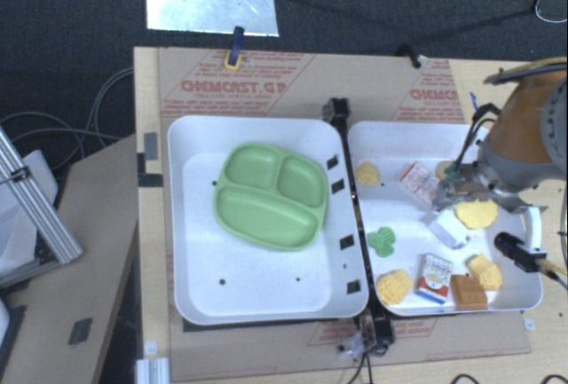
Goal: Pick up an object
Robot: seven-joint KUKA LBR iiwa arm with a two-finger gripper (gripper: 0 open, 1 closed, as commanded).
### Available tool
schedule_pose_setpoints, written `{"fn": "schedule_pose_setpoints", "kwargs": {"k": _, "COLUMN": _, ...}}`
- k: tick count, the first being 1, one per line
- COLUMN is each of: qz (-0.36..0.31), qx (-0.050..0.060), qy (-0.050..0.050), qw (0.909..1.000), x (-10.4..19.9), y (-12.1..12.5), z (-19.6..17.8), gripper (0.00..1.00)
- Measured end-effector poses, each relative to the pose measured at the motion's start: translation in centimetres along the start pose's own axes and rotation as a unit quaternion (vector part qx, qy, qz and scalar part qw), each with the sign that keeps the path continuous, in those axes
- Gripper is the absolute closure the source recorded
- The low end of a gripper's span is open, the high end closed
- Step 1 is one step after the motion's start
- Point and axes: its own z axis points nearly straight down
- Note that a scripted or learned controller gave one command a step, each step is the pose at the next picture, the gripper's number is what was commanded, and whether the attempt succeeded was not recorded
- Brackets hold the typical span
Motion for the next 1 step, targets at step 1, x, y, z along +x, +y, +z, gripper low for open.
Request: {"fn": "schedule_pose_setpoints", "kwargs": {"k": 1, "qz": -0.002, "qx": -0.001, "qy": 0.0, "qw": 1.0, "x": 0.61, "y": 0.63, "z": -6.18, "gripper": 1.0}}
